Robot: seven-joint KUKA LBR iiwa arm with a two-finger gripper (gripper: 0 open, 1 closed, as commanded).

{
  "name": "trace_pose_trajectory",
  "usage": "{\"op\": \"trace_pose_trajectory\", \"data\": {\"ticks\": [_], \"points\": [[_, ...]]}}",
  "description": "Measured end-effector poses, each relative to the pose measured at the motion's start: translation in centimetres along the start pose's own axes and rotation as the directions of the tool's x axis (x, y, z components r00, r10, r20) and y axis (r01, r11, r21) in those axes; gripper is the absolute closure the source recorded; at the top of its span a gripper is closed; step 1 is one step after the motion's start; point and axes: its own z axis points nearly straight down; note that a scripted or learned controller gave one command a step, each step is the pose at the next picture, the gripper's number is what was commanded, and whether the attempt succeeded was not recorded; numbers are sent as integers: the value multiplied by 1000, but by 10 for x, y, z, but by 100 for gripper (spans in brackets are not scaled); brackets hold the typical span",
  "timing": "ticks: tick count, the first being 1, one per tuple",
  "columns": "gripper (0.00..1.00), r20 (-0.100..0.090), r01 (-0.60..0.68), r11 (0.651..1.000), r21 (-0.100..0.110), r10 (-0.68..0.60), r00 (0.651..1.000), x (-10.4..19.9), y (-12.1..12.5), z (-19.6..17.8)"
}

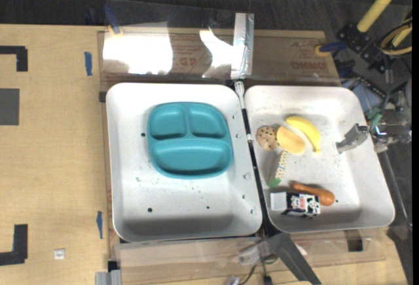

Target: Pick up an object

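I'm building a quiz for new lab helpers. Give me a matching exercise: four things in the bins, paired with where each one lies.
Things:
1. teal divided plastic plate
2. yellow toy banana
3. round speckled brown cookie
4. orange toy carrot

Places:
A. right bin, near its front edge, beside a small black-and-white box
B. right bin, close to the wall shared with the left bin
C. middle of the left bin
D. right bin, toward the back, next to an orange rounded piece

Pairs: 1-C, 2-D, 3-B, 4-A
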Motion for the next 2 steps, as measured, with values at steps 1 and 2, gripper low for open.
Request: {"op": "trace_pose_trajectory", "data": {"ticks": [1,2], "points": [[0,0,0,1000,0,0,1000,0,0,0],[0,1,-81,997,-7,81,997,45,48,150]]}}
